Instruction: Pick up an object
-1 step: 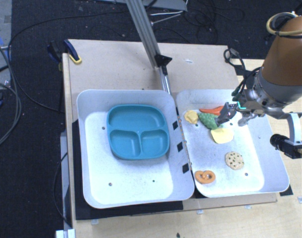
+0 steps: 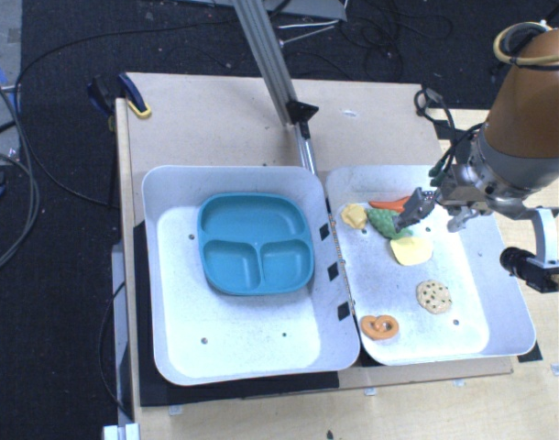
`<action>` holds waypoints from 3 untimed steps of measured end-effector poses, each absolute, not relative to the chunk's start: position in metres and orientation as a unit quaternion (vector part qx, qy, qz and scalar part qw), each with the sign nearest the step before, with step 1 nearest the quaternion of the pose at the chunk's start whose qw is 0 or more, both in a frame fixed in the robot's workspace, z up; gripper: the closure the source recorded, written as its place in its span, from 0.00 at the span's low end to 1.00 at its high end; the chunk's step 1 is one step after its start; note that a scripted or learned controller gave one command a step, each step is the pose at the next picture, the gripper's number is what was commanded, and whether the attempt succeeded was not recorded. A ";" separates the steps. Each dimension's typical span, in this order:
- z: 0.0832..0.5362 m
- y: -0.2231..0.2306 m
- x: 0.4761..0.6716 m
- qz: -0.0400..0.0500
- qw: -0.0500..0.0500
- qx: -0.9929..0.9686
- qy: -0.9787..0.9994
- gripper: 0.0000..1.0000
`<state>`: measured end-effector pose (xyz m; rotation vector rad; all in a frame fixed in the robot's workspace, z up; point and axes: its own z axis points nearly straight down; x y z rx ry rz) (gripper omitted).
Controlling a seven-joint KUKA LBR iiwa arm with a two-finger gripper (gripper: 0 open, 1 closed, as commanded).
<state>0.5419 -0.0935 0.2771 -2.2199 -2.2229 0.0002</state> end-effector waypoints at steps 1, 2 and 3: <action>0.232 -0.099 0.539 0.001 0.001 -0.708 -0.707 0.00; 0.170 -0.098 0.531 0.002 0.003 -0.708 -0.707 0.00; 0.113 -0.106 0.526 0.002 0.002 -0.708 -0.706 0.00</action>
